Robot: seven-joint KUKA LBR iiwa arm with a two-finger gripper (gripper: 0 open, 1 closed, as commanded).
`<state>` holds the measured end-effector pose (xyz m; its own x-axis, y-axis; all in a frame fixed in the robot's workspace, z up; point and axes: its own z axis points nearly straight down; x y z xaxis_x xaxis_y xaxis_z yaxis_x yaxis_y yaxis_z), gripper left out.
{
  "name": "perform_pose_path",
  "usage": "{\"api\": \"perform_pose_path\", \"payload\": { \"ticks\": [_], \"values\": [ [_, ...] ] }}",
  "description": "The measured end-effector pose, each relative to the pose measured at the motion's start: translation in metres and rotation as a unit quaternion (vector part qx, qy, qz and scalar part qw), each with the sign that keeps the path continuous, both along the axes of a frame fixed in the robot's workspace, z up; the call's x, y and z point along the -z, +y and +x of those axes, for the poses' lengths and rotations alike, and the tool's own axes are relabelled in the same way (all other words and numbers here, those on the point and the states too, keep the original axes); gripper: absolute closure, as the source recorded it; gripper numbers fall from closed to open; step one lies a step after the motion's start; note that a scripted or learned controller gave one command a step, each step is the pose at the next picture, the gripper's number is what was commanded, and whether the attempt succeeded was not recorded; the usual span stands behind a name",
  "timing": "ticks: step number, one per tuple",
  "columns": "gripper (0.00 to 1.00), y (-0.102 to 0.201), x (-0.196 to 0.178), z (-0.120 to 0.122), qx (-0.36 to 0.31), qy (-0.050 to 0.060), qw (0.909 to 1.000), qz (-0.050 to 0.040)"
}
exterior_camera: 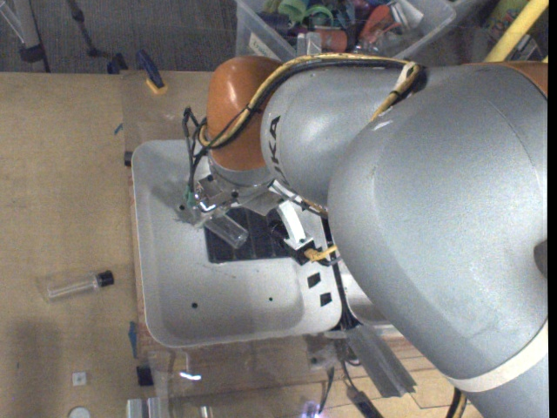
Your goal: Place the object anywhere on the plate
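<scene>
Apparently mid-placement: gripper (218,216) low over dark plate (252,242) in bin (226,307), finger state unclear; next, confirm release.

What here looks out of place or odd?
A small clear vial with a black cap lies on its side on the brown bench, left of the white bin, outside it. Nothing looks spilled or broken.

The grey arm (418,216) reaches over the white bin (165,259), its gripper (228,225) above a dark plate (239,242).
</scene>
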<state>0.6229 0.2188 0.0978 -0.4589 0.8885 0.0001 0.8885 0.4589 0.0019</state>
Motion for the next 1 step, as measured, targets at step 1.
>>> {"api": "perform_pose_path", "payload": {
  "ticks": [1],
  "values": [
    [1.00, -0.0208, -0.0307, 0.0282, -0.199, -0.002, 0.9800, -0.0002]
  ]
}}
